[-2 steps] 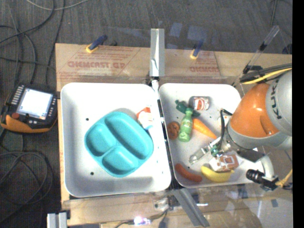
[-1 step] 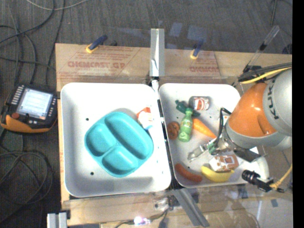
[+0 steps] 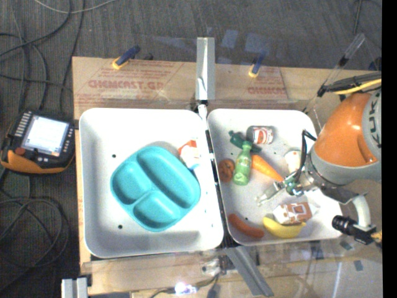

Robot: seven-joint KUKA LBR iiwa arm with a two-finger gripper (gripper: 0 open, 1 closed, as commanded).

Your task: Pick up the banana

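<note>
Nearest my camera, the arm's orange band point(image 3: 350, 135) bulges in from the right of the frame, glossy and rounded, over the right bin point(image 3: 214, 166). Below it the gripper point(image 3: 286, 186) reaches down-left among the toys; its thin metal fingers look slightly spread with nothing between them, though I can't be certain at this angle.

The left bin point(image 3: 87, 185) holds a teal divided plate point(image 3: 156, 187), smooth plastic with three wells, and a small white-and-orange piece point(image 3: 190, 154) at the plate's upper right.

The banana point(image 3: 283, 228) lies at the lower edge of the right bin, just below and slightly left of the gripper, partly covered by a small printed carton point(image 3: 296, 212). Its long axis runs roughly left-right, curved, yellow, waxy-looking. I judge the coming move as a short drop toward the bottom of the frame, jaws closing across that axis.

Close by are a carrot point(image 3: 268, 167), a green bottle point(image 3: 242, 165), a sausage point(image 3: 245, 225), a small can point(image 3: 261, 135) and a brown cookie point(image 3: 226, 169).
</note>
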